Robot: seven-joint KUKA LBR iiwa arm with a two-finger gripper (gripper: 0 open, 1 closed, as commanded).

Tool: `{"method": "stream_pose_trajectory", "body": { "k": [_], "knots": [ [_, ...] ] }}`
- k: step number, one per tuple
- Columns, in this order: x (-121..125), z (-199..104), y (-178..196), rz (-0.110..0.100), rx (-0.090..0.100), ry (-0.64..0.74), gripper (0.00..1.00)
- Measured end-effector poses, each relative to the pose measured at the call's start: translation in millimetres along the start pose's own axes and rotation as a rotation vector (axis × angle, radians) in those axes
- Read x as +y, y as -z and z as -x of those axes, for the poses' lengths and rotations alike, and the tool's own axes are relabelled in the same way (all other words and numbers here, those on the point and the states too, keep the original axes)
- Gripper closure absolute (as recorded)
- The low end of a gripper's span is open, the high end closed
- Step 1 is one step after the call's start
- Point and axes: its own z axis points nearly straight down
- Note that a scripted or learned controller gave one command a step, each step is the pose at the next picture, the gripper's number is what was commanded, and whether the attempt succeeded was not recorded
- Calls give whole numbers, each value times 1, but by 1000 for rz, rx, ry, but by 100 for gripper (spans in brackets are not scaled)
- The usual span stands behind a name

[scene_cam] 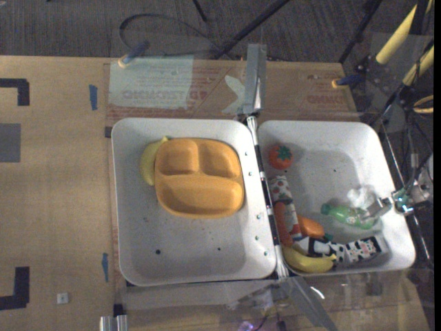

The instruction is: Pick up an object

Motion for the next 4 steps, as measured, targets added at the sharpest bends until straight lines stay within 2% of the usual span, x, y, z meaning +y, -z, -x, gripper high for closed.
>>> {"method": "stream_pose_trajectory", "body": {
  "k": [1,2,3,4],
  "knots": [
    [92,-18,-51,2,-1,-230,0],
    [129,-40,-76,3,-2,-359,0],
    [25,-65,-75,1,0,-405,0],
    [27,-64,-65,7,-2,-405,100]
  ]
}}
